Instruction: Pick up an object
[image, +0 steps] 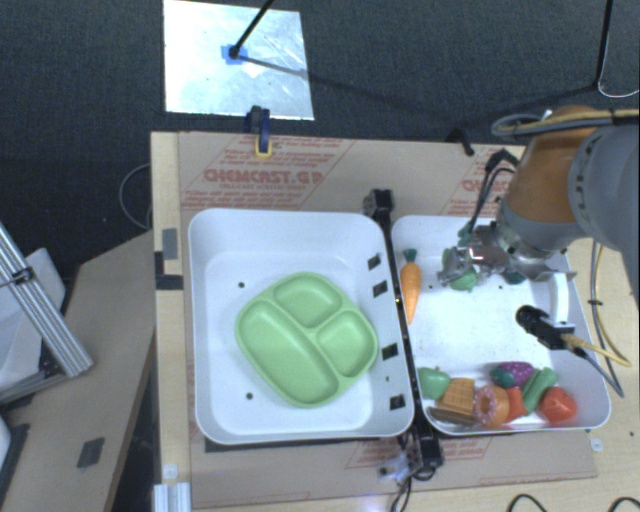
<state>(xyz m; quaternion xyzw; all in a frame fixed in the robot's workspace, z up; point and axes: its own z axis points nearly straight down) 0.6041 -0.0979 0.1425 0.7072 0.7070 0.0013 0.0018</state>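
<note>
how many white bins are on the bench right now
2. The shallow white plastic left bin holds a green divided plate; the shallow white plastic right bin sits beside it, holding toy food.

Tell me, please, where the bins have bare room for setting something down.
The right bin's middle is bare, between the carrot, the pincer and the toy food pile at its near edge. The left bin has bare floor around the green divided plate.

My arm: grey, orange band. Bins: white. Divided plate: pale green. Carrot left of my jaws: orange, green top.
</note>
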